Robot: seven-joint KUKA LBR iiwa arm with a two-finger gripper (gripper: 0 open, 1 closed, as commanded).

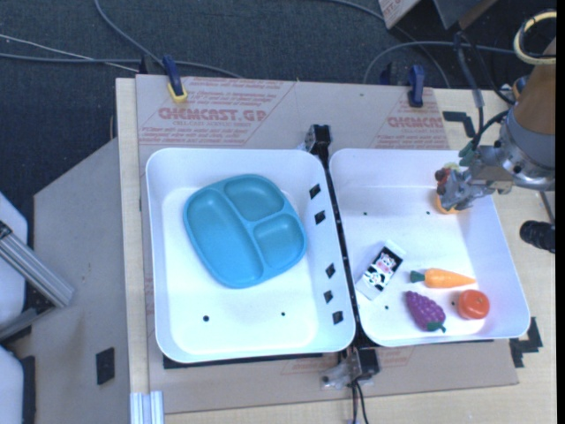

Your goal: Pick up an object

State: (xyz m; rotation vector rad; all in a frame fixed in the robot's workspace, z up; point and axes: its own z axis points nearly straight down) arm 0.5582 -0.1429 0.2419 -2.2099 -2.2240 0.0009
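A robot lab or test room is shown. Two white bins (pixel 168 237) are set side by side on a brown board (pixel 229 104) that is held down by blue and yellow clamps (pixel 174 79) near the top of the frame. Loose cables (pixel 115 16) are seen on the dark carpet (pixel 53 104) at the upper left. A grey robot arm (pixel 530 140) is seen at the right.

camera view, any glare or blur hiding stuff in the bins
Camera view: even light, soft shadows, no harsh glare on the white bins; blue tray, carrot and grapes read clearly; the gripper is small and slightly soft.
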